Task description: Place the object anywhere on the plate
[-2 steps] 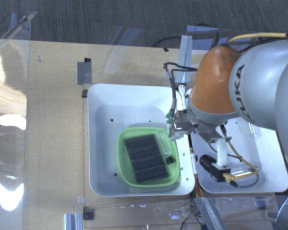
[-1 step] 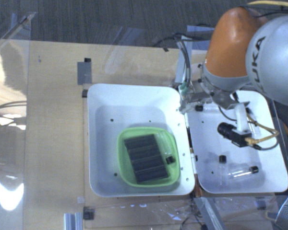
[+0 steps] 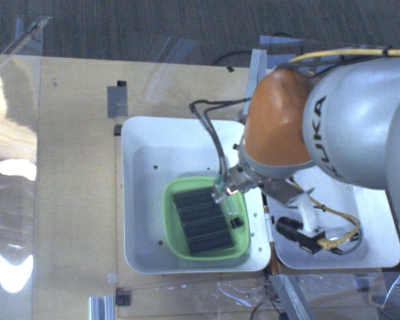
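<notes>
**Arm over the green plate, dark object lying on it**

The dark ribbed object (image 3: 202,220) lies flat on the green plate (image 3: 172,227), which sits in the left bin (image 3: 143,179). Judging from this, the placing step looks all but done; what remains is to let go cleanly and lift straight up without dragging it. The gripper (image 3: 228,191) hangs at the plate's right rim, beneath the orange wrist band (image 3: 277,125); I cannot tell how the jaws stand.
</notes>
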You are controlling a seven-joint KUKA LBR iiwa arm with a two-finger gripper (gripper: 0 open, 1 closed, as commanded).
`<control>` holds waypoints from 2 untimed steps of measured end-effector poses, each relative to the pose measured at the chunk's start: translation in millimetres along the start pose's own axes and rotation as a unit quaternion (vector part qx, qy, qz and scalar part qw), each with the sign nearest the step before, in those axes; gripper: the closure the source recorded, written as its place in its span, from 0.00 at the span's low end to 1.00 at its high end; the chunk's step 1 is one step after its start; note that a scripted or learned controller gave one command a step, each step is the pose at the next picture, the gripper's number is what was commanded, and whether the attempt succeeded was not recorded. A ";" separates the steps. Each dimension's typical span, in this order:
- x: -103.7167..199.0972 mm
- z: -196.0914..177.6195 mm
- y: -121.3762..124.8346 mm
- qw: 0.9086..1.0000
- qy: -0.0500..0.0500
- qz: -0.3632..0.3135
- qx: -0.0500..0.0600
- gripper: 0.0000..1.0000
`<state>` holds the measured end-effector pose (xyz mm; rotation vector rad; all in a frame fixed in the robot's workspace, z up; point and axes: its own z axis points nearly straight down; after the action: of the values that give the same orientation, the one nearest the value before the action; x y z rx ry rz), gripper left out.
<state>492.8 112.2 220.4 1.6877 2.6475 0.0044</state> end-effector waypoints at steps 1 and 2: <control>-0.3 -0.1 0.0 1.000 0.000 0.000 0.000 0.00; -100.1 35.8 23.3 1.000 -0.001 0.002 -0.001 0.00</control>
<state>556.3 31.4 184.7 1.6913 2.6424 0.0046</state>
